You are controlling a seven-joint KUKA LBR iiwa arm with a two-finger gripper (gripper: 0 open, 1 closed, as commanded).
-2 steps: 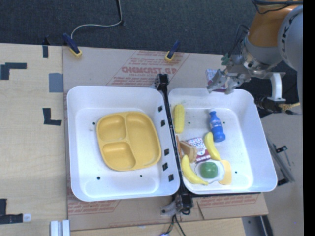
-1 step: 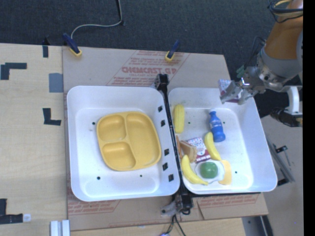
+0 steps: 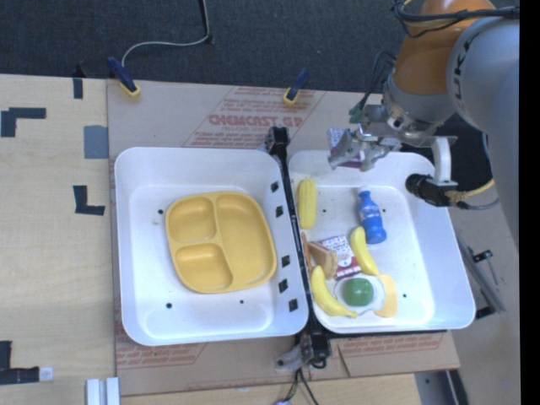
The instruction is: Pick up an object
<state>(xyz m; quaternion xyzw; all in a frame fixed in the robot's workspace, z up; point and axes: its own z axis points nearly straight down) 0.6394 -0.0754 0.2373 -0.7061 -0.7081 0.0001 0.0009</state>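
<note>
My gripper (image 3: 353,152) hangs over the far rim of the right bin (image 3: 439,251), above its back left corner. In that bin, a yellow corn cob (image 3: 307,202) lies by the left wall, just below and left of the gripper. A blue bottle (image 3: 369,218) lies in the middle. Nearer the front are a small printed packet (image 3: 337,254), two bananas (image 3: 364,253) (image 3: 329,294), a green round fruit (image 3: 358,291) and a yellow wedge (image 3: 387,297). A yellow divided plate (image 3: 221,240) rests in the left bin (image 3: 139,226).
The two bins meet at a black-clipped divider (image 3: 287,226). A cardboard sheet (image 3: 245,116) lies under both bins, held by blue-and-yellow clamps (image 3: 123,76). The grey arm with its orange band (image 3: 439,32) enters from the upper right.
</note>
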